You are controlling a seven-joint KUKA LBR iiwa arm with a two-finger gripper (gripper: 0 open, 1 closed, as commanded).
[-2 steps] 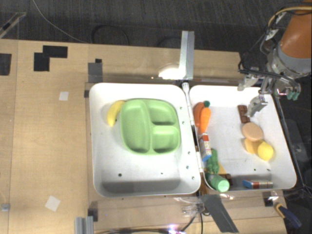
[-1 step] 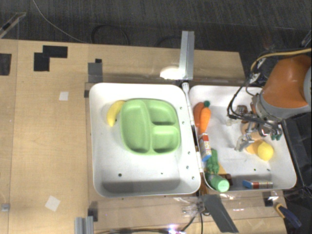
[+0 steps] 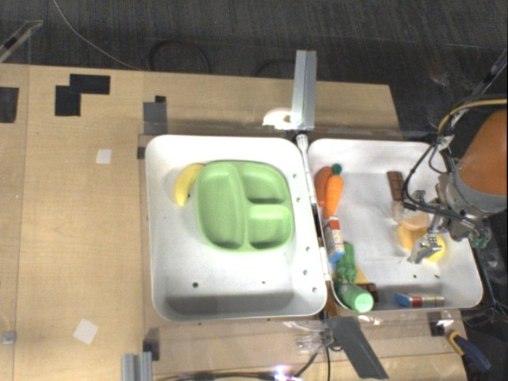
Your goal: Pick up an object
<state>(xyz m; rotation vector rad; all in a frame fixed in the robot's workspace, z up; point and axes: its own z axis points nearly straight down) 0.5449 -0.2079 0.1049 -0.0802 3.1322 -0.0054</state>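
Observation:
My gripper point(image 3: 426, 247) hangs low over the right side of the right bin point(image 3: 373, 165). It sits directly above a pale yellow object point(image 3: 413, 232), partly covering it. A brown bar point(image 3: 395, 184) lies just behind that object. Along the bin's left wall are an orange carrot point(image 3: 331, 194), a red and white tube point(image 3: 334, 236) and a green bottle point(image 3: 352, 288). Near the front wall lies a marker point(image 3: 421, 299) with a blue and red body.
The left bin point(image 3: 171, 292) holds a green divided plate point(image 3: 242, 205) with a yellow banana point(image 3: 186, 182) tucked at its left edge. A metal post point(image 3: 304, 86) stands behind the wall between the bins. Cables point(image 3: 429, 165) loop off the wrist.

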